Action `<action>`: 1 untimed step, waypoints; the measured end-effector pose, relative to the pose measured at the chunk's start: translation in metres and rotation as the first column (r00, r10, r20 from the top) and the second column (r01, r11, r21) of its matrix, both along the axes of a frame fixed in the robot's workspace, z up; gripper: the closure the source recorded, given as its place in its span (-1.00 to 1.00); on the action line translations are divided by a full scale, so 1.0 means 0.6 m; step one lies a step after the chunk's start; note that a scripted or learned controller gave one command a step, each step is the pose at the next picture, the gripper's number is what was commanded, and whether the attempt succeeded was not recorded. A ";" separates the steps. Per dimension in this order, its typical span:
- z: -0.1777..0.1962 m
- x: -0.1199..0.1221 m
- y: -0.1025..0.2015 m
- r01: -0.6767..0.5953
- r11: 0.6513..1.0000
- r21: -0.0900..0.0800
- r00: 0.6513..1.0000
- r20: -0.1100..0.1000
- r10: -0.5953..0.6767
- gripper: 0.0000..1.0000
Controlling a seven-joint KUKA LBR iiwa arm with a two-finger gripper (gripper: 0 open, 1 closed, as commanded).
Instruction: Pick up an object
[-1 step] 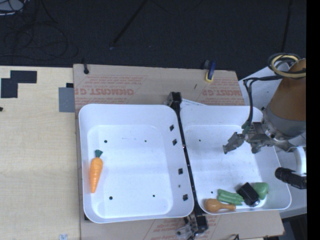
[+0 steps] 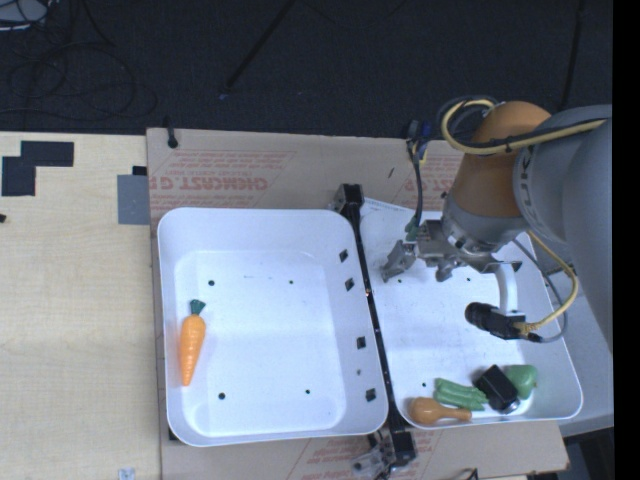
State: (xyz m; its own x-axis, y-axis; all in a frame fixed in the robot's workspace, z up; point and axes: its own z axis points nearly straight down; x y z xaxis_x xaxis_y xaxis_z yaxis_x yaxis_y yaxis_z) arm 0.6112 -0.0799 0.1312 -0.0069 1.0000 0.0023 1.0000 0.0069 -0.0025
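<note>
The claw (image 2: 420, 263), fingers apart and holding nothing, hangs at centre-right above the right bin (image 2: 570, 393). Descending here risks closing on bare floor: the toys (image 2: 478, 396) lie lower right.

An orange toy carrot (image 2: 191, 344) with a small green top lies in the left bin (image 2: 260, 230), close to its left wall, lengthwise with the green end pointing toward the far side. In the right bin (image 2: 572, 400), four small things cluster at the near right corner: an orange pear-shaped piece (image 2: 437, 411), a green pod-like piece (image 2: 460, 395) just beside it, a black block (image 2: 496, 387), and a green piece (image 2: 521, 377) touching the block.
</note>
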 end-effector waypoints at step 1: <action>0.100 0.052 0.170 -0.002 1.000 0.000 1.000 0.008 0.002 -1.00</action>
